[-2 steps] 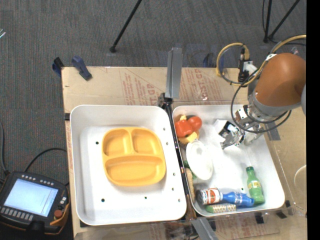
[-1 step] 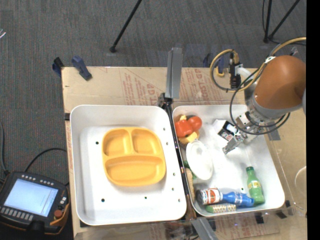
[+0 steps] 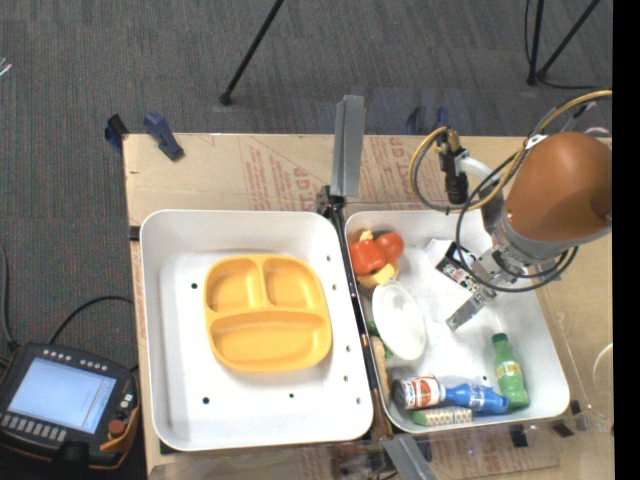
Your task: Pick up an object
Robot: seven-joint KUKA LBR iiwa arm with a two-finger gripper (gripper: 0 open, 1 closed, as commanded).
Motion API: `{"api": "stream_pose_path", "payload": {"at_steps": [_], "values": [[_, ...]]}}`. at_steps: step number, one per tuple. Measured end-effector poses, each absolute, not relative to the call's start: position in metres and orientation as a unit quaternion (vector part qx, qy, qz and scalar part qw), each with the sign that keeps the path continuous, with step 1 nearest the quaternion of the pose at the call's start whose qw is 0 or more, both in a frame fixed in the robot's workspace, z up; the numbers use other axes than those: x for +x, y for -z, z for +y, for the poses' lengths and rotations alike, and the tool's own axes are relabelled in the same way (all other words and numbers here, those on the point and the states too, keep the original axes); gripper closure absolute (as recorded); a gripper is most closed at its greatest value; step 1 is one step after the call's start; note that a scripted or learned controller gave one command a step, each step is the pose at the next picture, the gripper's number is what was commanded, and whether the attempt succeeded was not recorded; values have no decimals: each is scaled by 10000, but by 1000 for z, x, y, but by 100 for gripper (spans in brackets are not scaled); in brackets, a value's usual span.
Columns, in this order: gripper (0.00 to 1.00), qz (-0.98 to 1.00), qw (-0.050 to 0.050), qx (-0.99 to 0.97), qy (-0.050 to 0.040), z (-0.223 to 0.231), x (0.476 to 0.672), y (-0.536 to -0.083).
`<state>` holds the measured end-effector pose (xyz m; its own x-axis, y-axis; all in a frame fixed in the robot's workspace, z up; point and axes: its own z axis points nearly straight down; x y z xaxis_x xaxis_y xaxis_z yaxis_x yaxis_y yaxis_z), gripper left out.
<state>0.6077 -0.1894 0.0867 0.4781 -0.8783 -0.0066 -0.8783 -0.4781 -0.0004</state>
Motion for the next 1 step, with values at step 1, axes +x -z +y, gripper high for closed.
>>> {"api": "stream_pose_path", "payload": {"at_steps": [1], "values": [[0,5053,28,-8629,-38,-107,545,-86]]}}
